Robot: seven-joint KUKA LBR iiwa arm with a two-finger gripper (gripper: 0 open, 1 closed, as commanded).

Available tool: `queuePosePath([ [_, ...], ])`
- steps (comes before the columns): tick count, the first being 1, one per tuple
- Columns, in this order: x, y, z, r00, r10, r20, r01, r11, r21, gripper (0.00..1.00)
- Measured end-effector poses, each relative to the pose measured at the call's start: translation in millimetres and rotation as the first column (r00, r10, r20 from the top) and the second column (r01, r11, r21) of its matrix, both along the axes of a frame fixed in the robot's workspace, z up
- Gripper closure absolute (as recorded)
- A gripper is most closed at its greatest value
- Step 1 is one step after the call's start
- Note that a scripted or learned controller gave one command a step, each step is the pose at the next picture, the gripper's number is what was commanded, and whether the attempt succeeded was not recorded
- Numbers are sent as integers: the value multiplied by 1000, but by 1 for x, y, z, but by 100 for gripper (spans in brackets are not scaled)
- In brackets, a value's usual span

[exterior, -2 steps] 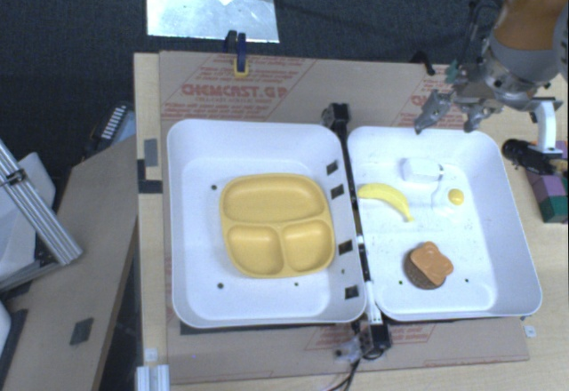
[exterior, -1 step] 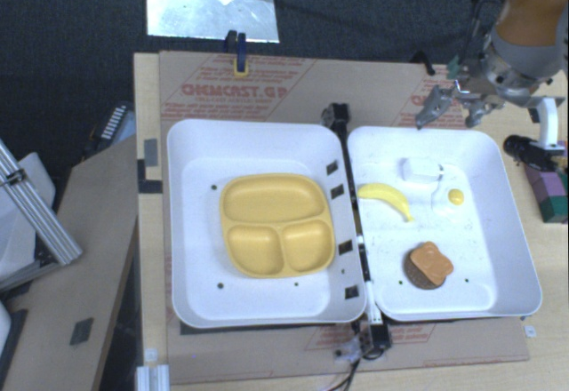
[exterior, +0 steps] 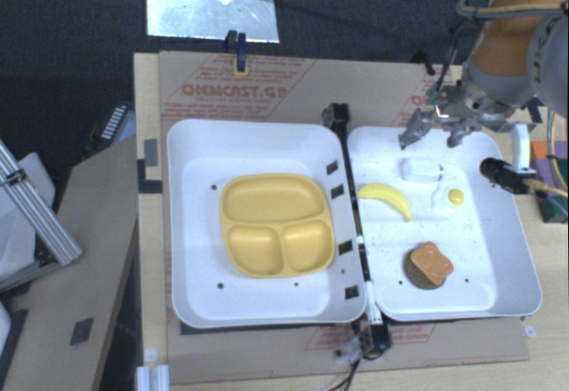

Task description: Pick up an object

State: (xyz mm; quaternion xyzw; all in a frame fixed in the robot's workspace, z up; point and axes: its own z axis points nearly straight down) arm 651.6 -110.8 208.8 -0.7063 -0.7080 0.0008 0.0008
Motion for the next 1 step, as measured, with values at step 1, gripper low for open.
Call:
queuePosePath([
  [1, -4, -5, -60, 1000, -1, 0, 1, 1000, 0, 0],
])
